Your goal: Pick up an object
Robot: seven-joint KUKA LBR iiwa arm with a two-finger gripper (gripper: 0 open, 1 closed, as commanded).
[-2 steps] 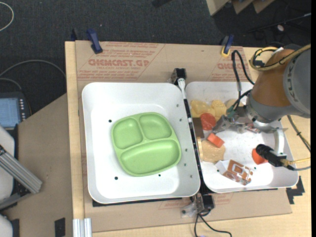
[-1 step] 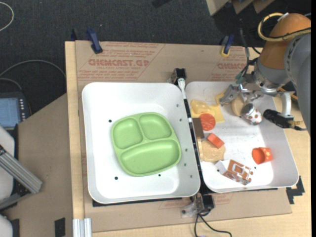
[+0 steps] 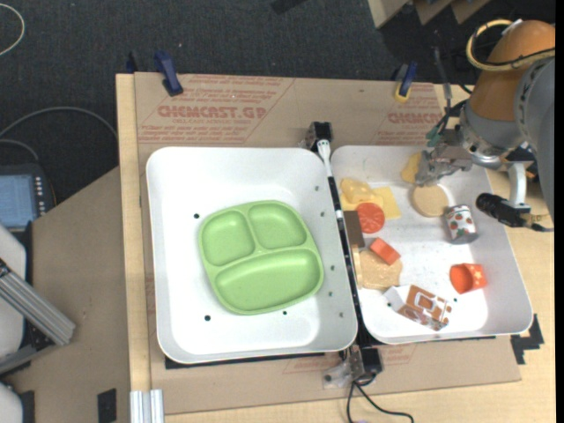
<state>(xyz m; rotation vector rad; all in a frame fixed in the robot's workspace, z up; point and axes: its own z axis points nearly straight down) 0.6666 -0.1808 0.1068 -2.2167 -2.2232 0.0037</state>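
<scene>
here the claw (image 3: 434,173) sits just above a tan disc (image 3: 430,201); grip perhaps closed, cannot tell.

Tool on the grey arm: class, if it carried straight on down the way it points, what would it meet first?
Most likely the round tan cookie-like disc lying just below the tool in the right white bin. Depth is hard to judge from this slanted view, so it might reach bare bin floor beside it.

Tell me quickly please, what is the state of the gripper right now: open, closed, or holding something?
Gripper: cannot be told. It is low in the right bin, just above the tan round piece.
</scene>
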